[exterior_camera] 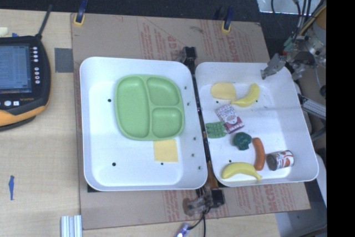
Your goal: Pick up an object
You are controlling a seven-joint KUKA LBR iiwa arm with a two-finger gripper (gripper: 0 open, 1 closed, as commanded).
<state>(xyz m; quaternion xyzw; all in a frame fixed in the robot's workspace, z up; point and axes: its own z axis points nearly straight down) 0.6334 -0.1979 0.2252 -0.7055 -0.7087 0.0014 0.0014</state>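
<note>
My gripper (273, 68) hangs over the far right corner of the right bin (288, 119), above its rim and away from every object. In that bin lie a pale yellow round piece (223, 90), a banana (248, 96), a pink packet (228, 116), a green packet (215, 130), a dark green broccoli (242, 140), an orange sausage (258, 152), a small can (280, 160) and a second banana (241, 171). The nearest things to the gripper are the upper banana and the yellow piece, to its lower left.
The left bin (97, 147) holds a green divided plate (148, 106) and a yellow cheese slice (166, 150). A teach pendant (19, 77) lies on the bench at far left. Cables and arm parts (302, 47) crowd the upper right.
</note>
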